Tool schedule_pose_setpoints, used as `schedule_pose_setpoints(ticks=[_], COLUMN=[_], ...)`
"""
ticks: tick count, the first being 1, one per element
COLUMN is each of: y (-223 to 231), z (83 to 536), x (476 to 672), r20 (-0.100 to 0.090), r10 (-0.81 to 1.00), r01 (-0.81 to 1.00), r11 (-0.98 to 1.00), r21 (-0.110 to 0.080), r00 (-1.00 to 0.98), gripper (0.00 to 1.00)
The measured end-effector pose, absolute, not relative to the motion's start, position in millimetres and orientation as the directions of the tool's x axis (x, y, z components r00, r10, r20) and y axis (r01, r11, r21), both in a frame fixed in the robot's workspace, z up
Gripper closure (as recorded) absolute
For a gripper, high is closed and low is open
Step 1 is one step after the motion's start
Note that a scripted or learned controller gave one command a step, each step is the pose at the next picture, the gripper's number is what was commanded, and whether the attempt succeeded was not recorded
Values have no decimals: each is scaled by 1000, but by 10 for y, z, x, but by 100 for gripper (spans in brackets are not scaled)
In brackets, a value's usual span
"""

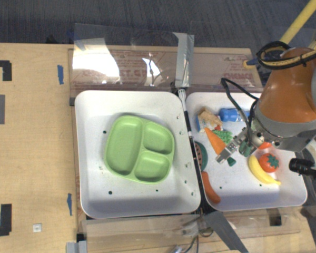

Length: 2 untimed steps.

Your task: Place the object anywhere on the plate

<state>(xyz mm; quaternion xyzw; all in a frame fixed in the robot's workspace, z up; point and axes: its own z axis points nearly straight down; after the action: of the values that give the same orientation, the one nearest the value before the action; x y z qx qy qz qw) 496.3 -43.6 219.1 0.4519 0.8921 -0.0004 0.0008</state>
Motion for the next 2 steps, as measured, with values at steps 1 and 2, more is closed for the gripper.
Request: schedule_pose_setpoints(ticks=[1,2], y=[253,242], z=[1833,1844], x=[5135,5140], r20=[3,1], r10=[798,800], r01=[798,800], r11=[602,601], r21=[-2,-1], r00=[-602,-601], gripper=[100,0])
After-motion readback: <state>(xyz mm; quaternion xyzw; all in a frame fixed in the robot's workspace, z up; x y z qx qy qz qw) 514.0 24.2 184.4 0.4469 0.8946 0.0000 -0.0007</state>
